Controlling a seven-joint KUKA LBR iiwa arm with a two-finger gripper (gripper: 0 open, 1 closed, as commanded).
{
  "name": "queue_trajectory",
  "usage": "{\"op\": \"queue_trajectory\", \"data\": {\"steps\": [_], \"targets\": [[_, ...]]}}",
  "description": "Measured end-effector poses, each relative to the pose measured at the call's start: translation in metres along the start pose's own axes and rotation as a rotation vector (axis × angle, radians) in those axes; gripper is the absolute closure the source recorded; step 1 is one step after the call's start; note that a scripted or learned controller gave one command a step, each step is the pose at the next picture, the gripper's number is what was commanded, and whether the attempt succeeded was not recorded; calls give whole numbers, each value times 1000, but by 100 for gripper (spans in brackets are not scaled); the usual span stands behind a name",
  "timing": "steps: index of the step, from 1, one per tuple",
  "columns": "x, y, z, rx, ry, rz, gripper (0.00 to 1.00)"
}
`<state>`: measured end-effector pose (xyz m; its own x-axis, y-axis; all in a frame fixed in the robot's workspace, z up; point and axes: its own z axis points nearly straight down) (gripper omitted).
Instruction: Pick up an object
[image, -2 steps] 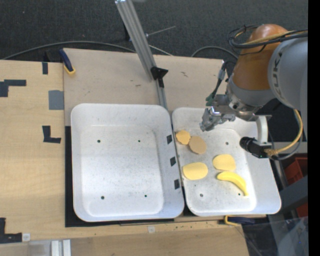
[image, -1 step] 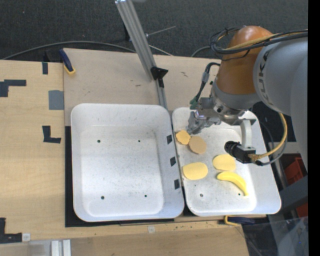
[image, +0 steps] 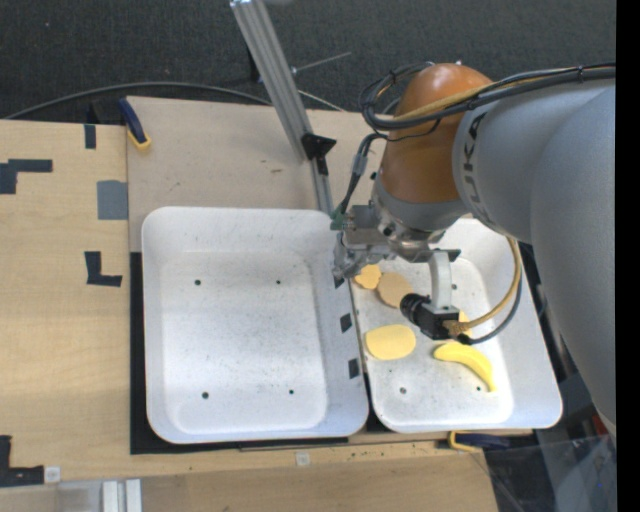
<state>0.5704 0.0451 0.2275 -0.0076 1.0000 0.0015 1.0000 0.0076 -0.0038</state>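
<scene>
Yellow banana (image: 466, 362) lies in the right bin (image: 520, 400).

bins (image: 240, 420): white, black-speckled | banana (image: 468, 362): yellow | arm (image: 540, 170): grey, orange band

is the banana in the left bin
No, the banana lies in the right bin, near its front right corner, beside two other yellow pieces.

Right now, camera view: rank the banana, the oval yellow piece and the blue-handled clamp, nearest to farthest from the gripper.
From the gripper, over the right bin's left wall:
1. Oval yellow piece, right bin, just below the gripper.
2. Banana, right bin, further right and lower.
3. Blue-handled clamp, bench top, far upper left.
</scene>
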Motion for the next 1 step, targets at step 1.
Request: {"op": "queue_trajectory", "data": {"steps": [1], "targets": [[50,-10,-10,-2,0,0,100]]}}
